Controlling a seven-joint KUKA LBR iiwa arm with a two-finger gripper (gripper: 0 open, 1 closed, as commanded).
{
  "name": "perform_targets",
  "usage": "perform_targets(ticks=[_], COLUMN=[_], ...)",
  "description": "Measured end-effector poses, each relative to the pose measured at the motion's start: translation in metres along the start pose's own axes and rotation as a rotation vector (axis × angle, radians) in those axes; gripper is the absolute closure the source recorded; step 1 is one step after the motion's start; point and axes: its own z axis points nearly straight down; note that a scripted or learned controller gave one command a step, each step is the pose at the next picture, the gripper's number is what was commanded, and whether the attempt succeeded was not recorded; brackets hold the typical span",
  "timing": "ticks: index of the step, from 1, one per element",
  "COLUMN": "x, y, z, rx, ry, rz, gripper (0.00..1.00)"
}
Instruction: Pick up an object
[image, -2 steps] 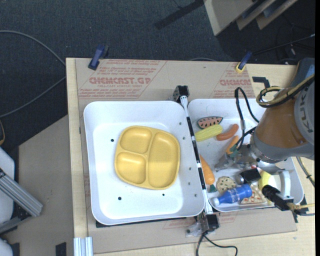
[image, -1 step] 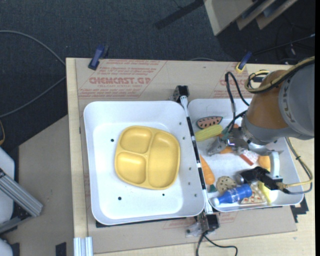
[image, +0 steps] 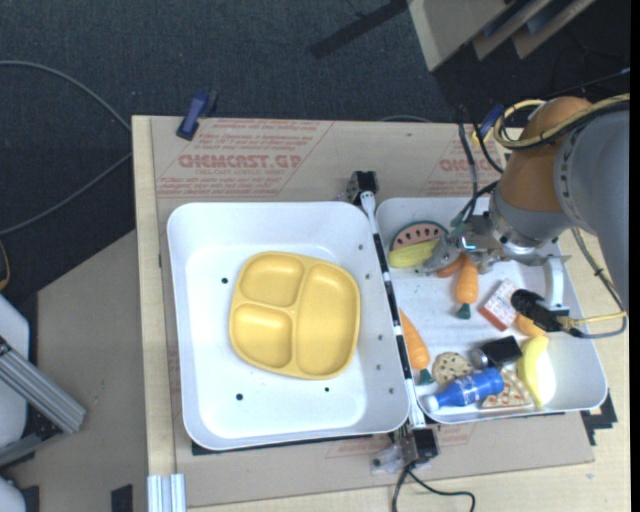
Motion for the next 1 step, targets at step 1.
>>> perform_targets(ticks=[1], x=[0.0003], y=[0.0004], z=[-0.0101], rx=[-0.002], ry=[-0.001], rz=[-0.001], gripper=[1.00])
